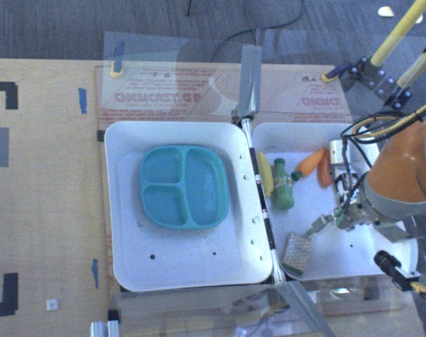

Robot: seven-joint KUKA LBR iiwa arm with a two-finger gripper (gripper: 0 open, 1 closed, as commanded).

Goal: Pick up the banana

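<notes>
Position: fixed above the table [44,209]
Direction: down at a slant, toward both bins
Range: moderately far, left bin [191,265] and right bin [297,135] whole in frame
Arm entry: from the right

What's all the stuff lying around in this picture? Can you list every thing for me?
Bins: two, white, side by side on the bench; left bin, right bin.
Divided plate: one, turquoise, middle of the left bin.
Banana: one, yellow, right bin, against its left wall.
Bottle: one, green, beside the banana.
Carrot: one, orange, right bin, upper part.
Red piece: one, right of the carrot; too small to identify.
Mesh-patterned object: one, greyish, right bin's lower left corner.
Arm: one, grey and orange, over the right bin.
Pincer: one, right of the bottle.
</notes>
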